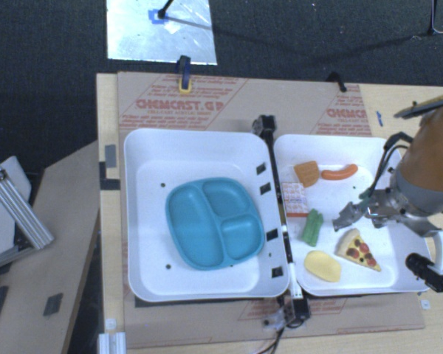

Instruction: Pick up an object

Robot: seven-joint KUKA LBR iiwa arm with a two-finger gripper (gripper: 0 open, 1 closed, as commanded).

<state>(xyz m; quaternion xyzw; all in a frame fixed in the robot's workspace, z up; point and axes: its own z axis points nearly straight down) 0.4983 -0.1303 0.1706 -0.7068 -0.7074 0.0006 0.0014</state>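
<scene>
Gripper (352,217) hovers in the right bin (369,147), fingers seemingly slightly apart, holding nothing, likely lining up on the pizza slice (359,250) just below, at six o'clock.

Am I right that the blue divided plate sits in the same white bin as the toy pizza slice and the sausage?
No. In the camera view the blue divided plate lies in the left white bin; the toy pizza slice and sausage lie in the right white bin.
</scene>
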